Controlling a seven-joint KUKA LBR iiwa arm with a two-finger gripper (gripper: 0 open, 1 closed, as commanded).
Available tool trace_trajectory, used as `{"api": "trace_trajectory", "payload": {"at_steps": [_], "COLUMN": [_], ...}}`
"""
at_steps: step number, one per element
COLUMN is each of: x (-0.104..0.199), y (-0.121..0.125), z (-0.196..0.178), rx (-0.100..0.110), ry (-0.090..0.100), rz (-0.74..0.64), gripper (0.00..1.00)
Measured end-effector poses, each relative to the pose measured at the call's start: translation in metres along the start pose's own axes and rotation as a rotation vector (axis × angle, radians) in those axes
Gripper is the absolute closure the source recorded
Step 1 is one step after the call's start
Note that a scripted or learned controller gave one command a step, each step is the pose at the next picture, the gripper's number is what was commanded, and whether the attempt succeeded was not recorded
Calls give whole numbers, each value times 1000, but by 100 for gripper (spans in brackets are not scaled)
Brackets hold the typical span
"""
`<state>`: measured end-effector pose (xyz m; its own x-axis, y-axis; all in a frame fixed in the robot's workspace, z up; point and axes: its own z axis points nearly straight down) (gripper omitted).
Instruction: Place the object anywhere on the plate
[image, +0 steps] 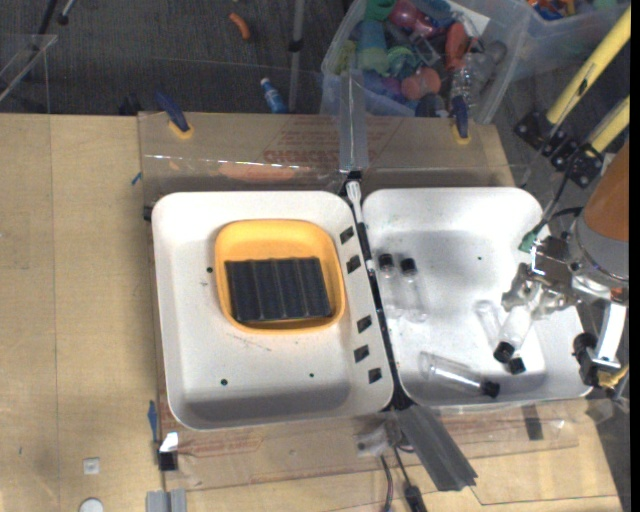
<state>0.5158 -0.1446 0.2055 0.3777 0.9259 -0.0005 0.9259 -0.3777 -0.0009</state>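
Clear plastic tubes with black caps are lying scattered in the right bin (520, 205), and one of these is presumably the object to be moved: two short ones (396, 268) are sitting near the divider (362, 290), a long one (460, 376) is lying toward the near edge, and another (512, 335) is resting tilted right beneath the gripper (530, 298). That last tube seems to be the one being targeted, so the step in hand looks like the pick, with nothing yet carried across. The gripper is hovering low over the tube's upper end, and whether it is spread wide, narrowed or already closing on the tube cannot be told from this angle. The next move is calling for a firm closure on the slippery round body, a lift clear of the bin wall, then a carry leftward over the divider to the yellow plate (232, 245), which is sitting in the left bin (190, 380) with a dark ribbed insert (278, 290) on it. The arm (605, 215) is reaching in from the right, its orange band above the wrist, the wrist pointing down into the bin above the wooden surface (70, 300).
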Motion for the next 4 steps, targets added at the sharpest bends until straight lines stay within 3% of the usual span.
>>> {"api": "trace_trajectory", "payload": {"at_steps": [1, 2, 3, 4], "x": [0, -36, -32, -5], "y": [0, 54, 102, 157], "z": [0, 1, 12, -30], "rx": [0, -2, -2, -3], "ry": [0, -1, -1, 0], "rz": [0, -78, -96, -180], "gripper": [0, 0, 0, 0]}}
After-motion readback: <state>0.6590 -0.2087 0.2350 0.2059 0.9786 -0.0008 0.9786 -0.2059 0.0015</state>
